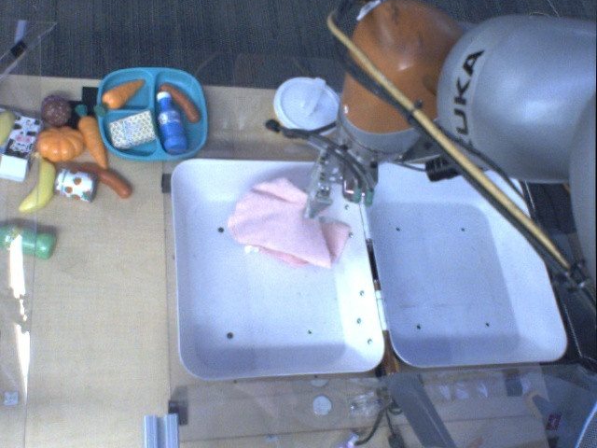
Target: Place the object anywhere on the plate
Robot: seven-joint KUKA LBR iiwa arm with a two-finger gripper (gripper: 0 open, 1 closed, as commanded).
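Observation:
A crumpled pink cloth [280,227] lies in the upper middle of the left white bin [270,315]. My gripper [338,202] hangs over the cloth's right end, near the wall between the two bins. Its fingers stand apart, and the left fingertip [315,211] points down at the cloth's upper right edge. I see nothing held between the fingers. The blue divided plate [149,71] sits on the bench at the upper left, outside the bins. It carries a toy carrot, a blue bottle, a sausage and a cracker.
The right bin [466,278] sits under the arm. A white lidded cup [306,104] stands just behind the left bin. Toy food lies left of the plate: a pumpkin [61,145], a banana [37,189], a can [75,185] and a green piece [33,241].

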